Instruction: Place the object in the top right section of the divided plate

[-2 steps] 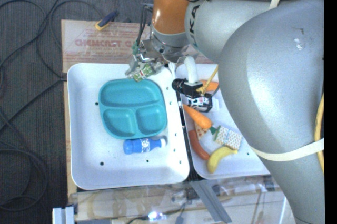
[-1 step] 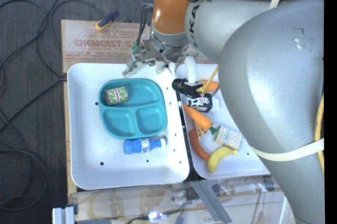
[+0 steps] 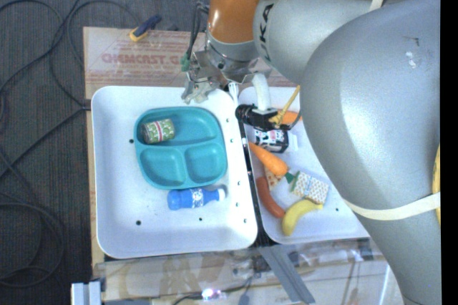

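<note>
**Can lies in the plate's large section**

In the camera view, the end effector (image 3: 195, 87) hangs at the upper edge of the left bin (image 3: 114, 225), just above the teal plate (image 3: 182, 178); whether its fingers are apart or together cannot be told. A green can (image 3: 157, 130) lies in the plate's upper-left section. A blue bottle (image 3: 195, 197) lies just below the plate. The right bin (image 3: 336, 223) holds a carrot (image 3: 268, 158) and banana (image 3: 299, 214).

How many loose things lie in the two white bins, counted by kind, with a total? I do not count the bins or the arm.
Divided plate: 1
Can: 1
Blue bottle: 1
Dark bottle: 1
Carrot: 1
Banana: 1
Sausage: 1
Patterned piece: 1
Total: 8
</note>
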Robot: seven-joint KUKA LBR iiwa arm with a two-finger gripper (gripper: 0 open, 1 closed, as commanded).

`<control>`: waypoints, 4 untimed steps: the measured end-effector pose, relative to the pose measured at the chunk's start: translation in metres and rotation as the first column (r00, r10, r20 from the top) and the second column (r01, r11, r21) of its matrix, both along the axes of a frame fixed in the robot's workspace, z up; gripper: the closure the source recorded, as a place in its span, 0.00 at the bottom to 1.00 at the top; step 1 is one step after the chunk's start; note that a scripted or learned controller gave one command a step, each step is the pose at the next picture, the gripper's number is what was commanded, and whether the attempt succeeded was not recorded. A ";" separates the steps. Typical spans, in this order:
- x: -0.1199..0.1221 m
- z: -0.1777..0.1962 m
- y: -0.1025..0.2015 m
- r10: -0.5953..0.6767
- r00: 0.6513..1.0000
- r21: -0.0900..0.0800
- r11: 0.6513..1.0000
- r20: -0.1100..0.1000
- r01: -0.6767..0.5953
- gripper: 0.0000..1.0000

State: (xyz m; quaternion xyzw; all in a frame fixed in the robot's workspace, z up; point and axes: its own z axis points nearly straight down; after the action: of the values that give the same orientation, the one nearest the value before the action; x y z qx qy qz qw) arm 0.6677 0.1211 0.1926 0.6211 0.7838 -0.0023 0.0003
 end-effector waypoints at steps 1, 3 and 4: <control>-0.067 -0.004 -0.080 -0.182 0.983 0.002 0.983 -0.001 0.182 1.00; -0.005 0.242 -0.098 -0.020 1.000 0.000 1.000 0.003 0.020 1.00; -0.004 0.250 -0.099 -0.021 1.000 -0.005 1.000 0.003 0.021 1.00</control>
State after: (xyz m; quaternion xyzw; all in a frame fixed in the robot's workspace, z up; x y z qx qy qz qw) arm 0.6634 0.0225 0.4431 0.6293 0.7771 -0.0031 0.0029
